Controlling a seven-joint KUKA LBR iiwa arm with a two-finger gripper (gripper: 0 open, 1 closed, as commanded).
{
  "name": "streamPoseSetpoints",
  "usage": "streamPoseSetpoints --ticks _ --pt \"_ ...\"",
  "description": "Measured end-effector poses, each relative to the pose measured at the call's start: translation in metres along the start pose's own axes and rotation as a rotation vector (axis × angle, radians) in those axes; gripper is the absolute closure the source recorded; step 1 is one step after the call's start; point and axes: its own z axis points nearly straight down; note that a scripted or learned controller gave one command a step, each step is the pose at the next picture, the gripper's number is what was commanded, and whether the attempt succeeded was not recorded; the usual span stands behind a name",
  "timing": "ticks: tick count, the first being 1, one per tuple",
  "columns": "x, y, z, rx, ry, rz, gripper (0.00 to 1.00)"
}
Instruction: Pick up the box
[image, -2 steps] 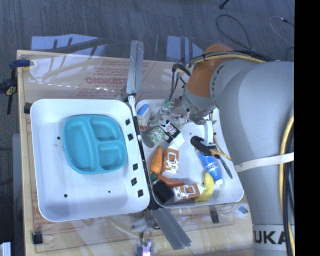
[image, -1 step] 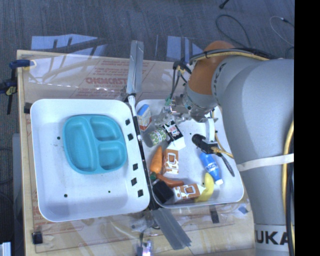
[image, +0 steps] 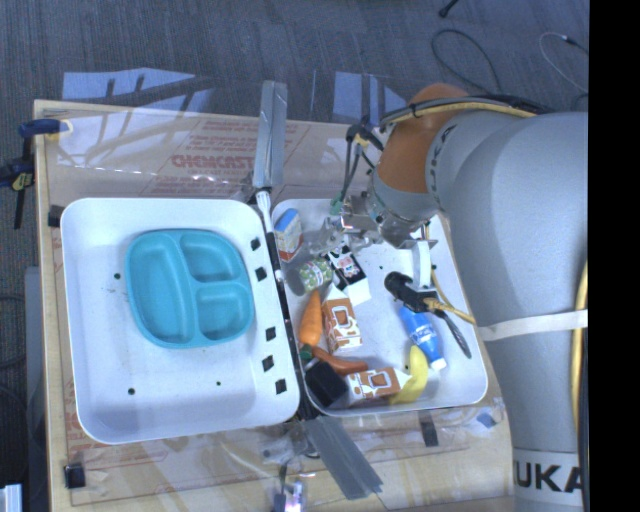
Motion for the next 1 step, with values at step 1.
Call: streamPoseSetpoints --ticks 1 --pt "0.0636 -0.0137 -0.1562 -0.003 -0.001 -0.1 1.0"
